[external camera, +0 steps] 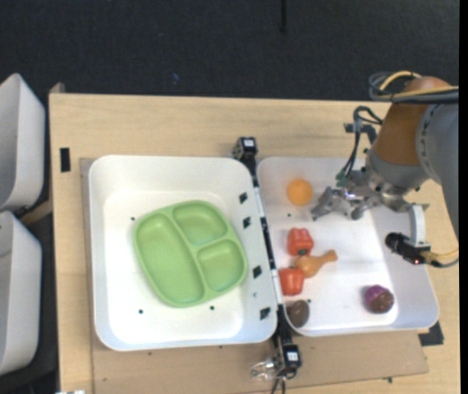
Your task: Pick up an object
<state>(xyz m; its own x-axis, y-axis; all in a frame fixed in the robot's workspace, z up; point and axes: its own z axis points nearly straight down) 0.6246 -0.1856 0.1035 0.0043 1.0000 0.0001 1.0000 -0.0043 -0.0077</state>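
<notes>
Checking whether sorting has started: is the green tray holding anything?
Empty. All three compartments of the green tray show bare green plastic.

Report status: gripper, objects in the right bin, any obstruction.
Gripper open, over the right bin, holding nothing. Nearest: orange ball, apart from the fingers. Red pepper and purple object untouched. Nothing between gripper and ball.

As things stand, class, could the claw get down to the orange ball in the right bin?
Probably yes: the claw hovers just right of the orange ball, with bare bin floor between them and nothing over it.

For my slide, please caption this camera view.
Gripper hovers open over the right bin near an orange ball; green divided plate beside.
</notes>
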